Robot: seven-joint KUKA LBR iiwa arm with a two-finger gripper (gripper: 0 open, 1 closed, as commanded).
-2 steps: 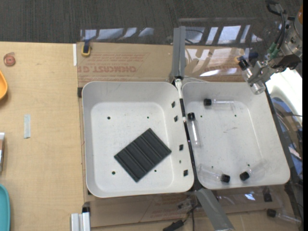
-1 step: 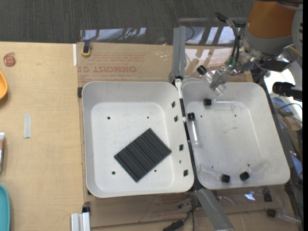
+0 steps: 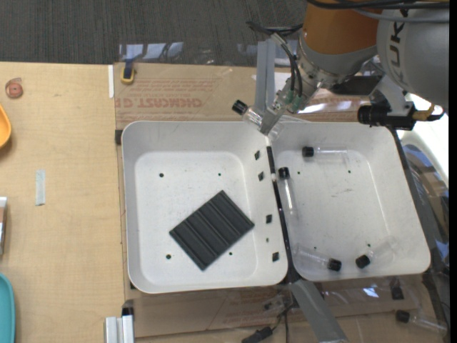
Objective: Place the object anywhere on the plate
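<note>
A dark grey ribbed plate (image 3: 212,229) lies tilted on the floor of the left bin (image 3: 143,191). My gripper (image 3: 270,120) hangs over the back rim, just above the divider between the two bins. It is shut on a clear tube with a black cap (image 3: 245,112). The capped end sticks out to the left of the fingers. The tube is held up and to the right of the plate, well apart from it.
In the right bin (image 3: 400,213) lie several more clear tubes with black caps: one near the back (image 3: 308,151), one along the divider (image 3: 284,177), two at the front (image 3: 333,264) (image 3: 362,261). Cardboard lies behind the bins and a wooden bench top to the left.
</note>
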